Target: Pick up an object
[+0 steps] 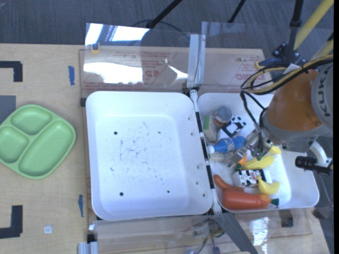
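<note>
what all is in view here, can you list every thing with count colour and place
shallow white plastic bins: 2, white, side by side on the bench; left one, right one
green divided plastic plate: 1, green, on the bench left of the bins
orange carrot-shaped toy: 1, orange-red, near edge of the right bin
yellow banana-shaped toy: 1, yellow, middle of the right bin
black-and-white patterned block: 1, just below the banana
small grey-lidded jar: 1, grey, far part of the right bin
blue crumpled item: 1, blue, middle of the right bin; too small to identify
clear plastic panels: behind the bins
grey and orange arm: 1, over the right bin
gripper: 1, low among the toys
</note>
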Tool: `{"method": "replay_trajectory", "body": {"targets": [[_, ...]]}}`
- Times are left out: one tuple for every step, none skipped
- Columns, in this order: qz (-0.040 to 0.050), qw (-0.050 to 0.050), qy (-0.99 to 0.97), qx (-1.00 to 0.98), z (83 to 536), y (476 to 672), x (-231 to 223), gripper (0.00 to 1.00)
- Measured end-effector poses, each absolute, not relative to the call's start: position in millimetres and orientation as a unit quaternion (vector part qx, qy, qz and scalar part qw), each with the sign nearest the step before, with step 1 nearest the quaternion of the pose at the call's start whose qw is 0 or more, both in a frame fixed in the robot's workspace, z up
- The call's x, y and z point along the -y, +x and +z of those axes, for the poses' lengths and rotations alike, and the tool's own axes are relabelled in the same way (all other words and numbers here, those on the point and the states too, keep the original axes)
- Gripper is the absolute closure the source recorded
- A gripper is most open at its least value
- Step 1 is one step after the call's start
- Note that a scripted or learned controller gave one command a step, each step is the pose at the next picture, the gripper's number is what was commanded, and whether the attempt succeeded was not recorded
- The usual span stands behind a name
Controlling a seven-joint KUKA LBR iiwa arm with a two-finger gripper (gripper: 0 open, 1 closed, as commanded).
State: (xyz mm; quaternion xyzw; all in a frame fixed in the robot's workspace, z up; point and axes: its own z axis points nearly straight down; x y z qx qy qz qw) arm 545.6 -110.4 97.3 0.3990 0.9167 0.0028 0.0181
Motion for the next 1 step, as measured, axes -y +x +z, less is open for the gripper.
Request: {"method": "replay_trajectory", "body": {"targets": [[-0.0008,0.028,0.404,-0.914,111.3,547.9,119.7,1.0]]}}
